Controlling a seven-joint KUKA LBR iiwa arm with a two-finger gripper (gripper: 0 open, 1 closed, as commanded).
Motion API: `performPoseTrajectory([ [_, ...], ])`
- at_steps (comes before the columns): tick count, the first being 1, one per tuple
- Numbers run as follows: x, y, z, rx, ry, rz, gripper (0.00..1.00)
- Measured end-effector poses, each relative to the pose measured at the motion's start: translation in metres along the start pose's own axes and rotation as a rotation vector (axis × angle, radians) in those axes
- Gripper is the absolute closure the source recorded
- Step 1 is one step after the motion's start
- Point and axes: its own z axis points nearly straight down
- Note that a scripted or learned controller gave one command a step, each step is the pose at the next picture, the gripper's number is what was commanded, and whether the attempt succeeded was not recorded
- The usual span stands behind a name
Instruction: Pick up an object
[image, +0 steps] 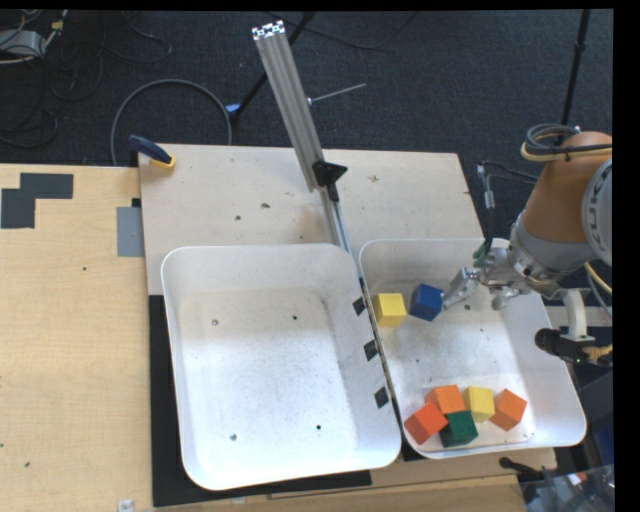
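Gripper (462, 290) hung low in the right bin (560, 420), fingers apart and gripping nothing, just right of the blue cube (426, 301). A yellow cube (390, 308) sat just left of the blue one.

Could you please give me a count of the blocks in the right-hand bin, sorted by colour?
Yellow blocks: 2
Blue block: 1
Orange blocks: 2
Red block: 1
Green block: 1
Total: 7 blocks, all in the right bin.
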Motion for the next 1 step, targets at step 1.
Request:
performPoseTrajectory([
  [1,0.0336,-0.0070,-0.0258,-0.004,0.004,-0.010,0.00],
])
